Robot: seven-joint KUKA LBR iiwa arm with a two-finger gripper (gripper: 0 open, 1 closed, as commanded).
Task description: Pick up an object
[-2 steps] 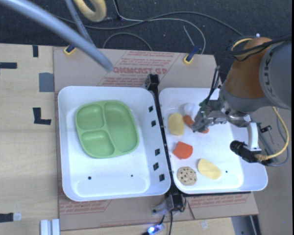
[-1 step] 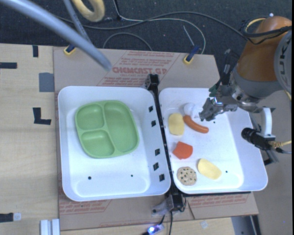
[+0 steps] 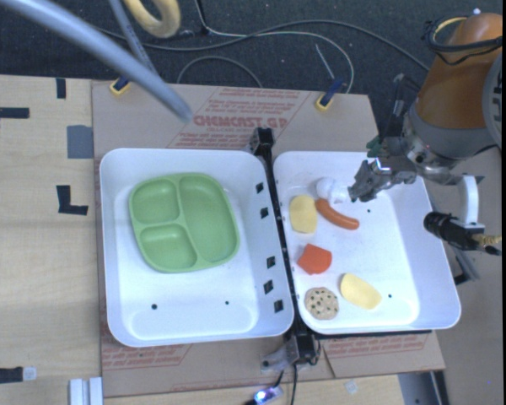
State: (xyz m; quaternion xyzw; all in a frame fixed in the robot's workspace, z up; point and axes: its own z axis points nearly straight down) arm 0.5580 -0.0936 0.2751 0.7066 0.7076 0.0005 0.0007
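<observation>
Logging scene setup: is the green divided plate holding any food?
Empty. The green divided plate shows three bare compartments in the left bin.

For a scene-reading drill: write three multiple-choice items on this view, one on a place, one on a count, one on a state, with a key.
1. Where does the green three-compartment plastic plate lie?
A. left white bin
B. right white bin
C. on the cardboard

2. How many yellow food pieces lie in the right white bin?
A. one
B. two
C. four

3. The round speckled cookie is:
A. held by the end effector
B. lying on the bin floor
C. on the plate

Key: A, it sits in the left white bin; B, one by the divider, one near the cookie; B, it lies apart from the end effector.
</observation>
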